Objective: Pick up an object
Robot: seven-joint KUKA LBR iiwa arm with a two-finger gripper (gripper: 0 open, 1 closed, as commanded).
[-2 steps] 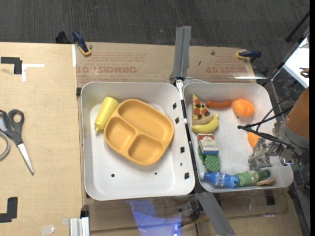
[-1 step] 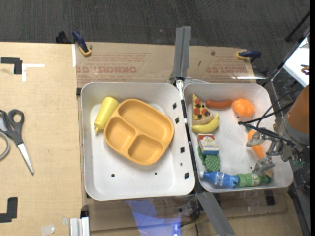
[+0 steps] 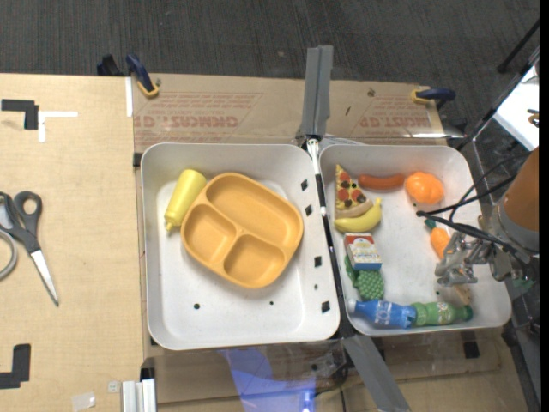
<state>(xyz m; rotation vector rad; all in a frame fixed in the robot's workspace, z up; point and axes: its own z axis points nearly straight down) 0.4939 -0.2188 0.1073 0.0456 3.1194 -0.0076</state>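
Here the jaws [image 3: 455, 270] hang low over the right bin [image 3: 403, 239], near its right wall, and whether they are wide or narrow cannot be told; nothing shows between them. Just up and left of the jaws lies a small orange piece [image 3: 438, 240], partly hidden by the wrist. Farther up sits an orange fruit [image 3: 425, 188]. Directly below the jaws a green bottle [image 3: 443, 313] lies on its side, long axis running left to right along the bin's near wall, touching end to end a blue bottle [image 3: 383, 313] that points the same way. Well left of the jaws stand a small red-and-green carton [image 3: 364, 252], a banana [image 3: 358, 218] curving left to right, a pizza slice [image 3: 347, 187] and a sausage [image 3: 381, 180] lying crosswise.

The left bin [image 3: 171, 307], far left of the jaws, holds a yellow divided plate [image 3: 242, 228] and a yellow bottle [image 3: 184, 197] touching its upper left edge, tilted. Scissors [image 3: 30, 239] lie on the desk [image 3: 69, 316] beyond it.
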